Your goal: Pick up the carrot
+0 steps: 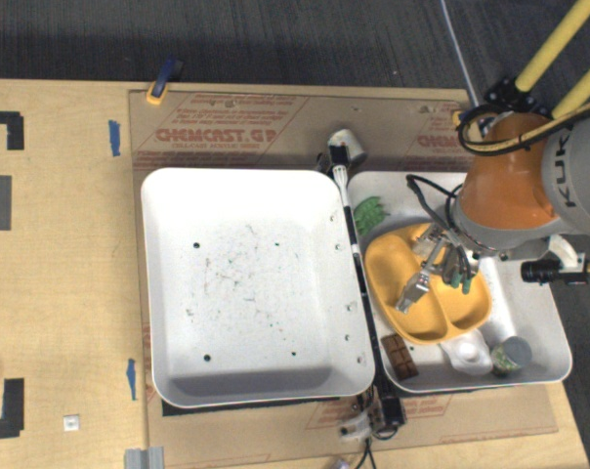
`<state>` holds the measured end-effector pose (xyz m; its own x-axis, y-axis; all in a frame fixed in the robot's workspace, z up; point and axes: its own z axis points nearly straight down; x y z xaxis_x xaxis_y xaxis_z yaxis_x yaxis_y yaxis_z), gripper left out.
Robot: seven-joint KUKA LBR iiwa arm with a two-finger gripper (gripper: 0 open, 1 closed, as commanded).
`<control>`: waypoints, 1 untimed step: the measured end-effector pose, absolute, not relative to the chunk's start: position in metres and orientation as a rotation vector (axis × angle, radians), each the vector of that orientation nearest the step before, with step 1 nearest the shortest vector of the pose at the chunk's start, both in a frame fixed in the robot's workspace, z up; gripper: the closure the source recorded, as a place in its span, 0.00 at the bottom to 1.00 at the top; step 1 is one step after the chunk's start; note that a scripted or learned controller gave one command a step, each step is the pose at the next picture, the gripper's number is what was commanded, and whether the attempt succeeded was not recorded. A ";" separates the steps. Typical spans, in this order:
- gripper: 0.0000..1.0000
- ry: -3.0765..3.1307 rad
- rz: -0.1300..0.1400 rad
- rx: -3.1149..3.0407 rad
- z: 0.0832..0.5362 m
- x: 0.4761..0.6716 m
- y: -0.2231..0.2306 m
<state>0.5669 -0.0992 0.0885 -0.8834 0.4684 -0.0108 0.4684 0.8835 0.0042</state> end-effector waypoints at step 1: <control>0.00 2.945 0.001 1.075 0.101 0.512 -0.096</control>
